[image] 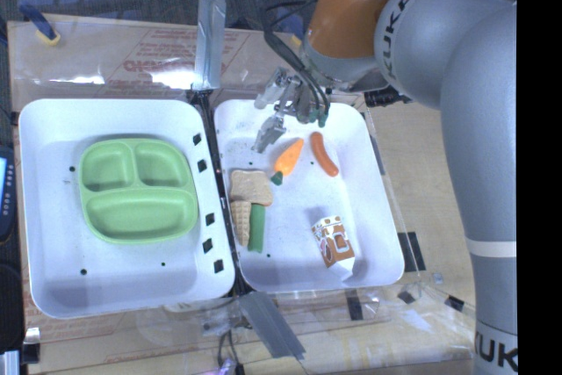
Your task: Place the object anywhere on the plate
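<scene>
A green three-compartment plate lies in the left bin with nothing on it. In the right bin lie an orange carrot, a reddish sausage, a slice of toast, a waffle-like piece, a green stick and a small brown-and-white carton. My gripper hangs over the far left part of the right bin, just up-left of the carrot. Its fingers stand apart with nothing between them.
A ridge with black clips divides the two bins. Grey tape strips hold the bins at the far and near edges. The arm's orange band and grey body fill the upper right.
</scene>
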You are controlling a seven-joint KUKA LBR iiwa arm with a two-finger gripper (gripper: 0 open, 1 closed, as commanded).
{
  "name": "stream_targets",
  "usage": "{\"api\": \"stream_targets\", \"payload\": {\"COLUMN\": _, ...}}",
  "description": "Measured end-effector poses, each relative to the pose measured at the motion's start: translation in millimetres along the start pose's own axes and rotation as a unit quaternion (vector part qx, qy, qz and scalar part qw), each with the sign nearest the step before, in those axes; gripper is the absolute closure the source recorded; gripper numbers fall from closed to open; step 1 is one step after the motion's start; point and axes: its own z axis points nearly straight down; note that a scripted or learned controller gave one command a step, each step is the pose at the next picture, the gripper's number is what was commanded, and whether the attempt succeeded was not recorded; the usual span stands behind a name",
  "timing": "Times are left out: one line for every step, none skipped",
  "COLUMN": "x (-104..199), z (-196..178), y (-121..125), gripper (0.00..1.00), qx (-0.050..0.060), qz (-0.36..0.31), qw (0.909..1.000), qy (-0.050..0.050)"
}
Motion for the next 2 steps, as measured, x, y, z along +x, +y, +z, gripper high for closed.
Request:
{"api": "stream_targets", "payload": {"x": -1, "z": -12, "y": 2, "gripper": 1.0, "qx": 0.0, "qz": -0.004, "qw": 1.0, "qy": -0.002}}
{"api": "stream_targets", "payload": {"x": 31, "z": 1, "y": 63, "gripper": 1.0, "qx": -0.001, "qz": -0.026, "qw": 0.9997, "qy": 0.001}}
